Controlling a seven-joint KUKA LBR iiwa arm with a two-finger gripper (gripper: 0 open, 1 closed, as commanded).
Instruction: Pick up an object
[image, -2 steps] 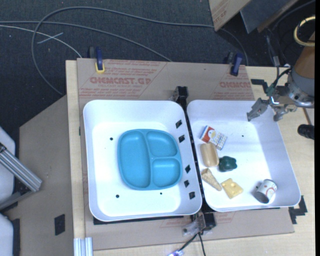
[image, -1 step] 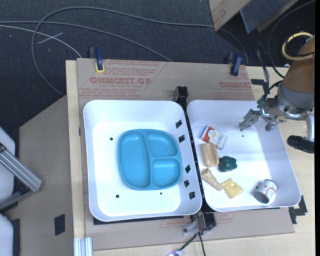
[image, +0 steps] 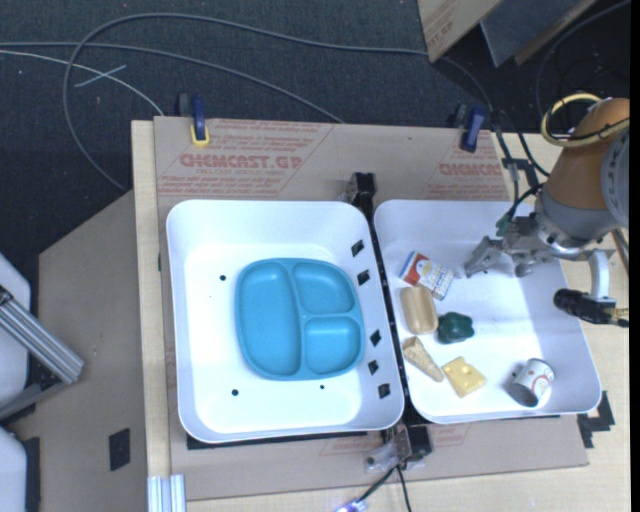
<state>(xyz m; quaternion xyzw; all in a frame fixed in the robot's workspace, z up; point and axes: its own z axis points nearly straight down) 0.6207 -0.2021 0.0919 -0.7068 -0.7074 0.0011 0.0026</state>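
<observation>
The right bin (image: 560, 345) holds several small things: a red and white carton (image: 425, 273), a tan bread roll (image: 418, 310), a dark green piece (image: 455, 326), a tan wedge (image: 422, 358), a yellow cheese block (image: 464, 376) and a small mug (image: 530, 381) lying on its side. My gripper (image: 502, 262) hangs over the far part of this bin, just right of the carton. It is open, with nothing between its fingers.
The left bin (image: 200, 300) bears a blue divided plate (image: 298, 317). A black ridge with clips (image: 372, 290) separates the two bins. Bare white floor lies in the right bin between the gripper and the mug.
</observation>
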